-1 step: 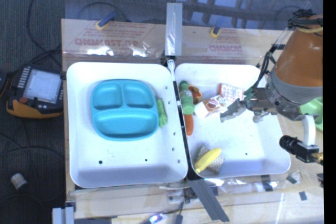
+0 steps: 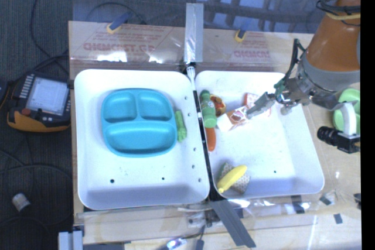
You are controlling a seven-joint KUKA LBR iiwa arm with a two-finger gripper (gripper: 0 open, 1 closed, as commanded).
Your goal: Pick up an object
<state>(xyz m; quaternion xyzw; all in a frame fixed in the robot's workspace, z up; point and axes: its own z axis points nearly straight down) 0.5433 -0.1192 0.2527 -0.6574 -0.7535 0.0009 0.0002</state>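
Nearest you, a yellow banana [image 2: 232, 175] lies at the right bin's [image 2: 293, 175] six o'clock corner, with bare white floor running toward three o'clock. At nine o'clock, along the shared wall, a green bottle [image 2: 205, 108], an orange carrot [image 2: 211, 137] and a red-and-white carton [image 2: 236, 117] crowd together. Your gripper [image 2: 256, 107] hovers just beside the carton; you cannot tell its finger state. A blue divided plate [image 2: 139, 121] and a green pepper [image 2: 180, 126] occupy the left bin [image 2: 94, 178]. Red cardboard lettering at twelve o'clock is unreadable.
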